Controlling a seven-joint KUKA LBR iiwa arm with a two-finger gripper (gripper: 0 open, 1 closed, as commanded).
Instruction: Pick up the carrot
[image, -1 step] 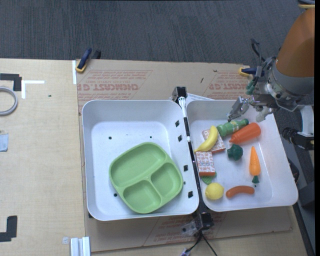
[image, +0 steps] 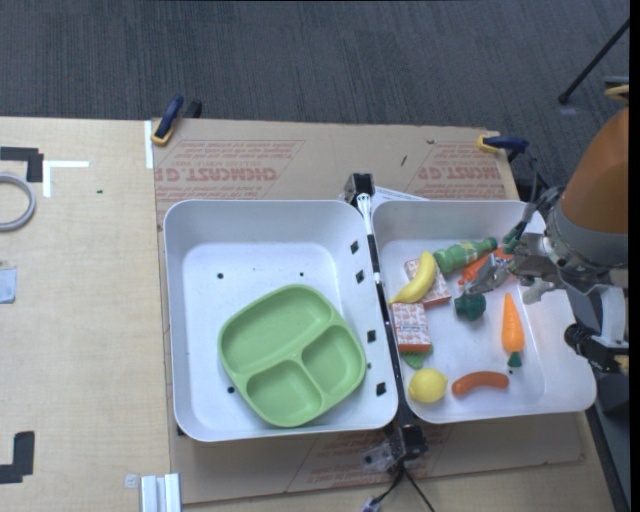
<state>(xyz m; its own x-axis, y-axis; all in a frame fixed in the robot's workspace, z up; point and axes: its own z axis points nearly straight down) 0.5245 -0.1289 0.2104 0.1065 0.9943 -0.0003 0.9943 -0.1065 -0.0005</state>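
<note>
The carrot (image: 511, 320) is orange with a small green top. It lies lengthwise in the right part of the right bin (image: 560, 395), its green end toward the front. My gripper (image: 489, 276) reaches in from the right and hangs over the bin's back half. It is up and to the left of the carrot's tip, just above a dark green vegetable (image: 470, 306). The carrot lies free on the bin floor, apart from the gripper.
The right bin also holds a banana (image: 418, 280), a green bottle (image: 462, 254), two small cartons (image: 410, 326), a lemon (image: 427, 385) and a sausage (image: 480, 382). A green divided plate (image: 290, 355) sits in the left bin (image: 200, 300).
</note>
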